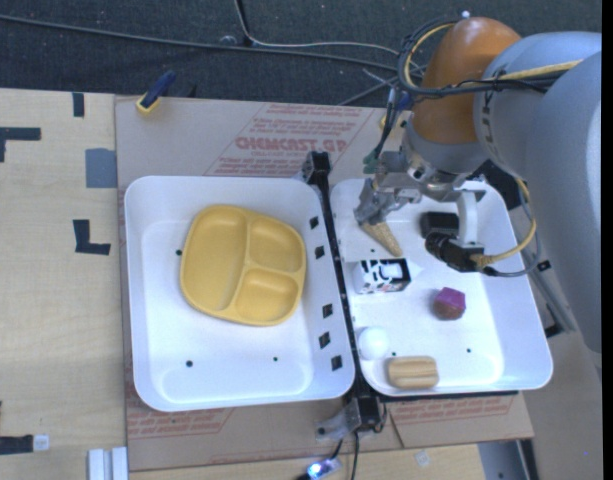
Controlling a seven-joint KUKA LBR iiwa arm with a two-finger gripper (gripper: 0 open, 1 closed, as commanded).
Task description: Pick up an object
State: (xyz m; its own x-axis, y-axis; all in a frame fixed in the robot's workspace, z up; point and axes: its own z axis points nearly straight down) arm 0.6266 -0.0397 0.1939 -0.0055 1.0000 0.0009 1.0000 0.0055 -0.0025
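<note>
Over the desk, camera view: two white bins sat side by side, the arm reaching in from 3 o'clock.
Left bin [151, 298]: it carried a yellow divided plate [243, 265] near its middle.
Right bin [506, 348]: it carried a tan cone [385, 235] at 11 o'clock, a black-and-white block [384, 274] just below that, a purple lump [448, 303] toward 3 o'clock, a white ball [372, 343] at 7 o'clock, and a tan oblong piece [412, 372] at 6 o'clock.
Jaws [378, 212]: they hung at the cone's wide end, seemingly touching it; whether they were parted or closed, I could not tell.
Likely target: the cone, judged from the tool's position.
Look of the cone: small, ridged like a wafer, lying on its side with its point toward 5 o'clock.
Doing the step well: a tapered shape probably slips, so closing across the wider end, squarely, would serve best, then lifting straight up, clear of the divider [331, 268].
</note>
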